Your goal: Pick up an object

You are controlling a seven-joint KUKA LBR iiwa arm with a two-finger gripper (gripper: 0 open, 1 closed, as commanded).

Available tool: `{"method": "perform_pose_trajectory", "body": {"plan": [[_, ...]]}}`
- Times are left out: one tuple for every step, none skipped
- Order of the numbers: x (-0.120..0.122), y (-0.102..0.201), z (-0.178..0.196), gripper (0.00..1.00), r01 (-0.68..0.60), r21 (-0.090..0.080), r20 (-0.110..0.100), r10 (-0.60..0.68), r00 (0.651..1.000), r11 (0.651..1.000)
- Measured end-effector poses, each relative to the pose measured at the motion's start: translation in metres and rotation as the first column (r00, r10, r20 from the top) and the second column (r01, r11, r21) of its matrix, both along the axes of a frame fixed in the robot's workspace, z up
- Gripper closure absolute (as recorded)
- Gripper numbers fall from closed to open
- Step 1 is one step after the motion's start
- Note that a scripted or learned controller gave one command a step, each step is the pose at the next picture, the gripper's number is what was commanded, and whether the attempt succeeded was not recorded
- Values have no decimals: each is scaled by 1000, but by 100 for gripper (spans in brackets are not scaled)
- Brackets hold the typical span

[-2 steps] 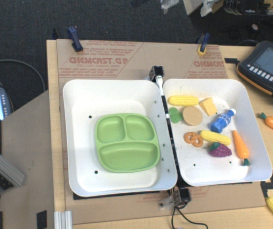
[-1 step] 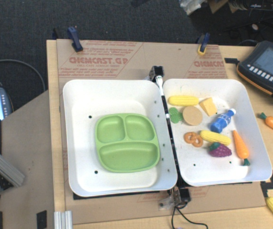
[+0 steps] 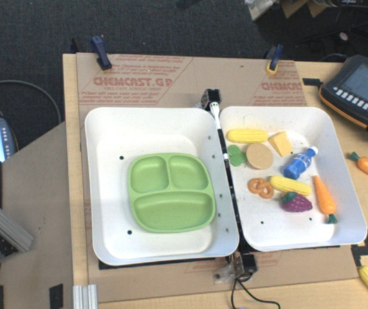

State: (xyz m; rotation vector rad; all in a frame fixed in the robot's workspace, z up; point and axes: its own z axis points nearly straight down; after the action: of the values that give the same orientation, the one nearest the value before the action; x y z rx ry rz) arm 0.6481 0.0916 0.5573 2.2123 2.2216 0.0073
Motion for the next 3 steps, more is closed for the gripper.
{"method": "perform_pose_trajectory", "body": {"plan": [[0, 1, 11, 100, -1, -1, 5, 1, 1000, 1000], [-92, 52, -23, 100, -4, 3, -14, 4, 1000, 1000], [-88, 49, -11, 100, 2, 1, -5, -2, 1000, 1000]]}}
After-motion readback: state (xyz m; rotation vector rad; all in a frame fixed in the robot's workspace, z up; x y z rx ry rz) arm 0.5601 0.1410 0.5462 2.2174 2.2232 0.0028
